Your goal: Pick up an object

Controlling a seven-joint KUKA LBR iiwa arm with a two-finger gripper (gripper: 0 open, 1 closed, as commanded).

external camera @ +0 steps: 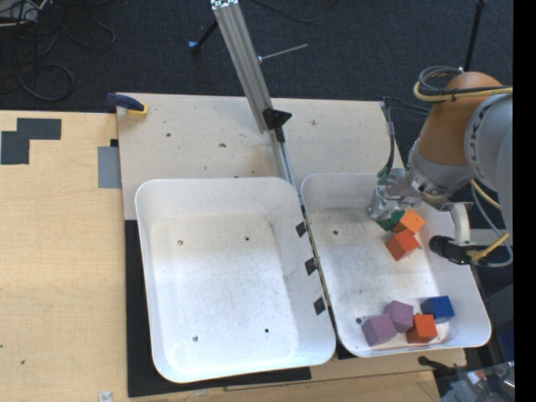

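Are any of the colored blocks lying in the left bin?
No, the blocks all lie in the right bin; the left bin shows just its speckled white floor.

Behind my bins a slanted aluminium rail [248, 61] with a checkered tip leans over the bench. A blue-yellow clamp [127, 104] sits at the bench's far-left corner.

Your bench [209, 136] is a pale, speckled board carrying two shallow white bins side by side: the left bin [159, 203] and right bin [335, 184]. A small blue-and-yellow item [127, 104], possibly a clamp, sits at its far-left corner.
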